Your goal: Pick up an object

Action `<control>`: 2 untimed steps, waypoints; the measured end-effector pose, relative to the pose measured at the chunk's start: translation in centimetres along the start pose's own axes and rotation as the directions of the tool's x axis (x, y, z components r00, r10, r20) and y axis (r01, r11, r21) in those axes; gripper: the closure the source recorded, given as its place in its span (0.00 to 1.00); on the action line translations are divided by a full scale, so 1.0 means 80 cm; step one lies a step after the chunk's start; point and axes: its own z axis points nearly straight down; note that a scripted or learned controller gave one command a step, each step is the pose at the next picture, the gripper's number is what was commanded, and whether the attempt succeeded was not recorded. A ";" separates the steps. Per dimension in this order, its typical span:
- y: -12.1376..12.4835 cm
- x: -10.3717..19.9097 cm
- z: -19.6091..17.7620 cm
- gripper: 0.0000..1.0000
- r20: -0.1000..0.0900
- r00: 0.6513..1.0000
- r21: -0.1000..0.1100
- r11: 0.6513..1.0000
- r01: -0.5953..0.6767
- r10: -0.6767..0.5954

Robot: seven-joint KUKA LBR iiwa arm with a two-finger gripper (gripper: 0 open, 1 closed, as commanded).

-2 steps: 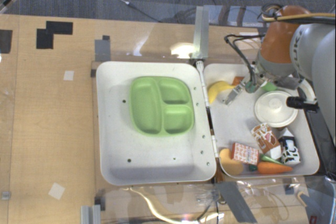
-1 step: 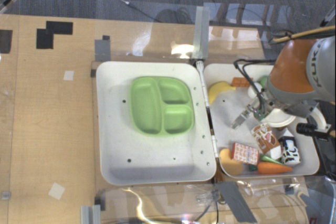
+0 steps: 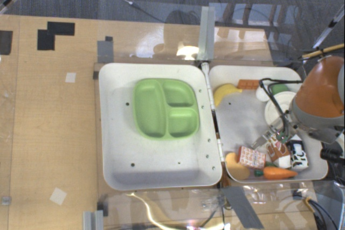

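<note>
Your pincer (image 3: pixel 276 140) sits low in the right bin (image 3: pixel 242 116), over the clutter at its near edge; whether it is parted or closed you cannot tell from this slant. Just beside it lie a small patterned carton (image 3: pixel 252 157), a carrot (image 3: pixel 279 173) and a black-and-white toy (image 3: pixel 298 155). This looks like the reach-in step; next calls for a clean closing on one item, then a lift.

Arm (image 3: pixel 322 95) from right, pincer (image 3: pixel 276 140) lowered
</note>
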 end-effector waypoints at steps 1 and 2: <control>0.014 0.061 -0.001 0.00 0.006 0.992 -0.008 0.992 -0.124 0.124; -0.007 0.042 -0.003 0.00 -0.001 0.935 0.000 0.935 0.355 -0.355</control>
